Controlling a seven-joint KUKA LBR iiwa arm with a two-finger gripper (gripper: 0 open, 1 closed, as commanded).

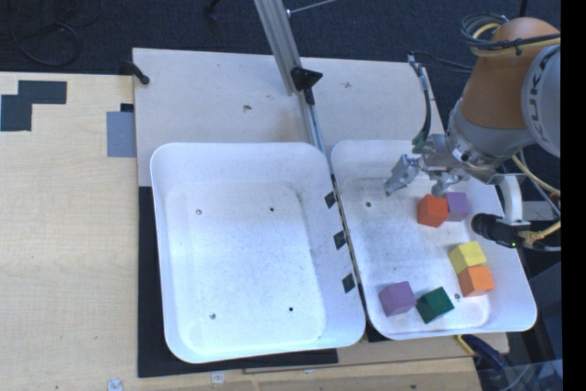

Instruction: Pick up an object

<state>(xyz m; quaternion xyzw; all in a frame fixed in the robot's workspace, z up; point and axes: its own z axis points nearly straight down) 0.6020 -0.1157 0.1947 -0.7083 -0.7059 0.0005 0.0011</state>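
The tool (423, 179) hangs over the upper part of the right bin (366, 243), and its fingers look spread apart with nothing between them. The nearest thing to grab is the orange-red block (432, 211), sitting just below the tool in the frame and touching a pale purple block (457, 204) on its right. Judging by that, a short drop toward the lower right would bring the fingers down over it.

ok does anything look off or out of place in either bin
Nothing stands out. All six blocks lie inside the right bin: an orange-red and a lilac one by the gripper, the rest near the front edge. None is spilled or damaged.
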